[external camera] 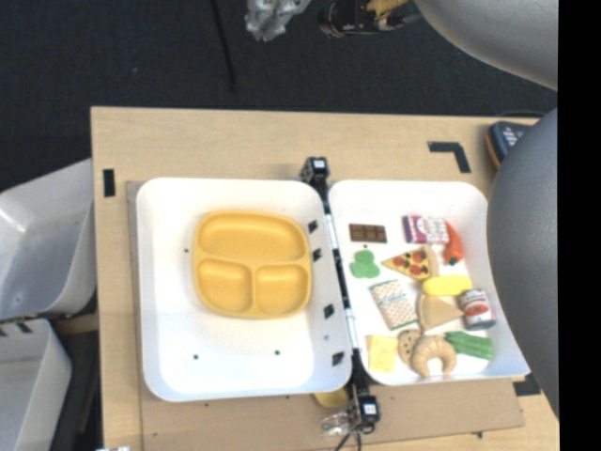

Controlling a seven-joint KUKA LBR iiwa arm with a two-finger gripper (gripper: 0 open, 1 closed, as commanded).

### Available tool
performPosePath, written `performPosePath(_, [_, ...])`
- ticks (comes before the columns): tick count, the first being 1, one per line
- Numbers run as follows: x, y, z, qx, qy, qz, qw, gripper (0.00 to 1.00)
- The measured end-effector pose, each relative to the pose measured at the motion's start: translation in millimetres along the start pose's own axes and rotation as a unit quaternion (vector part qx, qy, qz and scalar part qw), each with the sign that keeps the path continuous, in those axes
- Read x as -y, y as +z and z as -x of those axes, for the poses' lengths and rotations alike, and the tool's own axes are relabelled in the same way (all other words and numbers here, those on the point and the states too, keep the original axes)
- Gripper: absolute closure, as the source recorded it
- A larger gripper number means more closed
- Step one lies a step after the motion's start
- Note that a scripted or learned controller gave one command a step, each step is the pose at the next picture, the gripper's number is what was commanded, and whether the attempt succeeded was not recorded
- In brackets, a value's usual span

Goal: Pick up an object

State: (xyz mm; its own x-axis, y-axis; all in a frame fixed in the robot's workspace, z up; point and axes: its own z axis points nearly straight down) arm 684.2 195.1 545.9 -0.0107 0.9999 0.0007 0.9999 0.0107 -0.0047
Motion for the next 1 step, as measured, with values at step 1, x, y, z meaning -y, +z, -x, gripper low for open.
performPosePath(1, [-4.5, 182.4, 91.2, 0.004, 0.009, -0.009, 0.9999, 1.00])
